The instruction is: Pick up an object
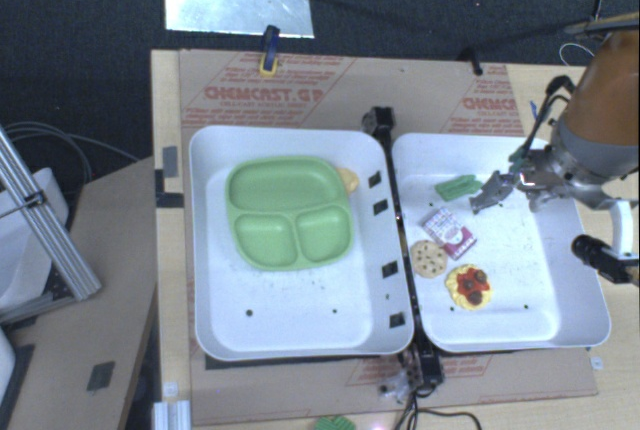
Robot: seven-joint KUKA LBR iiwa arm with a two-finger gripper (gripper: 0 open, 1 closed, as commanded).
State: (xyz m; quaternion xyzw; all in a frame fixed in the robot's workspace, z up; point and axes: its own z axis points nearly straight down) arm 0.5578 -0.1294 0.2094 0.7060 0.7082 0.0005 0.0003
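The arm enters from the right, its gripper (pixel 512 190) hanging over the upper part of the right bin (pixel 570 318). The jaws stand apart, released, grasping nothing. Below and left of them lie 4 things: a green block (pixel 457 186), a pink packet (pixel 448 230), a cookie (pixel 429 259) and a pizza (pixel 469 285). The left bin (pixel 300 328) holds a green tray (pixel 290 212).

Green block (pixel 457 187), pink packet (pixel 449 230), cookie (pixel 429 259), pizza toy (pixel 469 285), all flat in right bin (pixel 575 323).
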